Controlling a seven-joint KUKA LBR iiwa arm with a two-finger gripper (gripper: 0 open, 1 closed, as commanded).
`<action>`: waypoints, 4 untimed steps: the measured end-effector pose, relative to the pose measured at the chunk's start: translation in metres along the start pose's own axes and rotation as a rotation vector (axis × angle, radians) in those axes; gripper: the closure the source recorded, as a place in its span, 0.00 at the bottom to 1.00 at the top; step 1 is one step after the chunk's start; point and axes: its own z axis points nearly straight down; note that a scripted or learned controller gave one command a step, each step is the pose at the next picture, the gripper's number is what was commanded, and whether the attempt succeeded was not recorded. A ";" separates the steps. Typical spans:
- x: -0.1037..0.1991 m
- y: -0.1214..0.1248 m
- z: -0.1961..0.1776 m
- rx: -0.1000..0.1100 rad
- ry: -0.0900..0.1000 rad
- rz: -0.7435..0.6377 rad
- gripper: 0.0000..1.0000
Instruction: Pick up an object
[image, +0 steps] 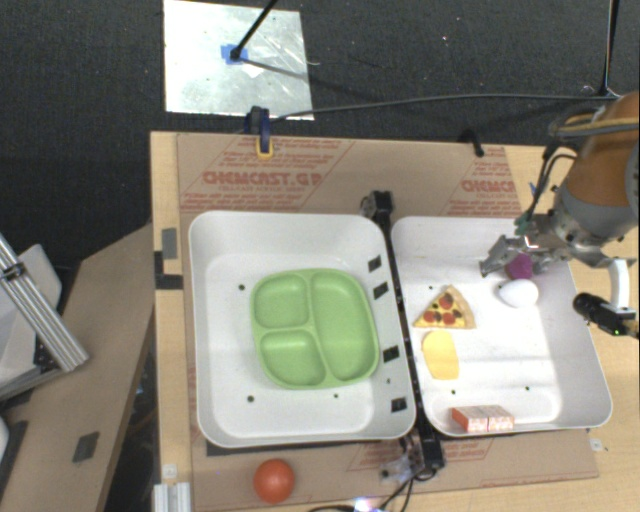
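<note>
arm (600, 165): orange band above a grey wrist, rounded housing
cables: thin dark wires running down the wrist's left side
tool (520, 255): grey metal, angular, small bright spot on top

My arm (600, 160) reaches in from the right, orange band uppermost, wrist bent down and leftward, with the pincer (518, 258) low at its tip.

A green divided plate (314, 328) lies in the left bin (215, 300); an orange ball (273, 480) rests on the bench (330, 160).
</note>
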 end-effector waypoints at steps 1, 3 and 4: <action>-0.002 0.004 0.042 -0.001 0.000 0.001 0.00; -0.001 0.006 0.066 -0.005 -0.001 0.000 1.00; -0.001 0.009 0.001 -0.007 -0.001 -0.002 1.00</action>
